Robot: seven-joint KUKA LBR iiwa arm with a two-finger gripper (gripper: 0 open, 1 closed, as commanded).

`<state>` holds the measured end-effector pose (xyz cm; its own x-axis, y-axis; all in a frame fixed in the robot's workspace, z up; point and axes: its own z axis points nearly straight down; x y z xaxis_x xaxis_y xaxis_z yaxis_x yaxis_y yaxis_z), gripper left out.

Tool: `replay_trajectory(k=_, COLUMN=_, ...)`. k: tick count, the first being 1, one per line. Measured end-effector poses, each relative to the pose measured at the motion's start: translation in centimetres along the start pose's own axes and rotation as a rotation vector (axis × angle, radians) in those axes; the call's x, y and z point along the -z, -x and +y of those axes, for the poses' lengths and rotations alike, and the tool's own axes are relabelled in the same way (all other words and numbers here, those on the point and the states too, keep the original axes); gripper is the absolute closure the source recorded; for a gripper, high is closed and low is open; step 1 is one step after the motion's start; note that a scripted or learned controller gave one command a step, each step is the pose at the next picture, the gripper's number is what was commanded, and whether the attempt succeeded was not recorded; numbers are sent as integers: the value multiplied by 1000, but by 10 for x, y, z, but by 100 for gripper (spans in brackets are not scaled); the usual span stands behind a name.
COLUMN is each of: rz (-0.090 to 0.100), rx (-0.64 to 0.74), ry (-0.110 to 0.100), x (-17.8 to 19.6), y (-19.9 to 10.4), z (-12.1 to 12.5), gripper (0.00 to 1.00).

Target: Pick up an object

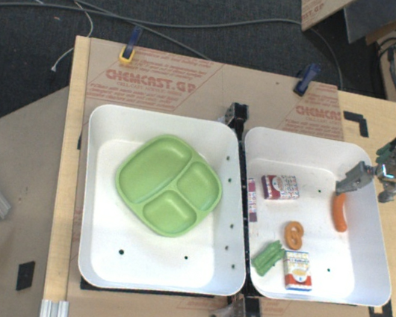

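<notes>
In the camera view, the gripper (371, 181) is seen over the right bin's (365, 286) far right edge, its fingers (351, 179) spread wide with nothing between them. An orange sausage (340, 214) lies just below one fingertip. A pretzel (293, 234), two small cartons (280, 187) (298, 270) and a green piece (267, 257) lie nearby. A green divided plate (169, 184) sits in the left bin (91, 249).

Two bins sit side by side on the bench: the left bin (87, 248) holds a divided plate (169, 184) near its middle. In the right bin (370, 279), a small carton (280, 187) lies toward the back left, a sausage (340, 212) toward the right wall, and a pretzel (293, 234) between them. Nearer the front edge, a pea pod (267, 256) lies just left of a second carton (298, 270).
</notes>
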<state>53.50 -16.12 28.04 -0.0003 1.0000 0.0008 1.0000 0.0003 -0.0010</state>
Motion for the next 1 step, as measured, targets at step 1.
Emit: replay_trajectory(k=1, rz=0, rx=-1, ry=-1, x=-60, y=-1, z=-2, gripper=0)
